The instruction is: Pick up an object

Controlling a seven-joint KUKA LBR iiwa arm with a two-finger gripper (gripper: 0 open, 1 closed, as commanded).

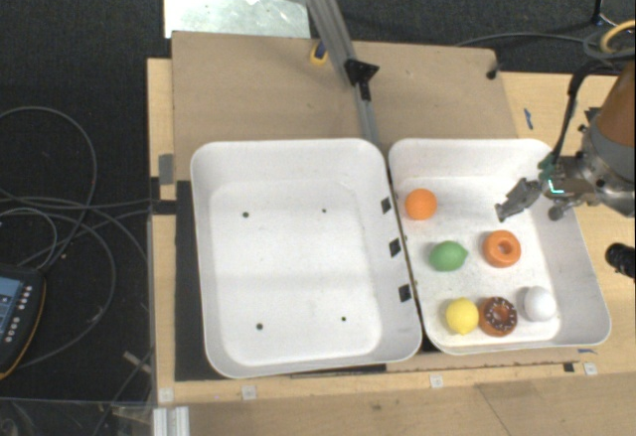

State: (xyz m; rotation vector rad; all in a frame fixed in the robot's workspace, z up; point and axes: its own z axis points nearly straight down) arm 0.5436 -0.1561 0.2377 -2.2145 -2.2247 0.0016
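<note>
Camera view: claw (537,203) above a ring-shaped orange object (502,248).

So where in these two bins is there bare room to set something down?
The left bin offers bare floor wall to wall. In the right bin, the far strip above the orange ball is free. It is crowded toward the near edge: green ball, orange ring, yellow ball, donut, white ball.

Six small objects (467,267) lie loose in the right bin (467,161).
</note>
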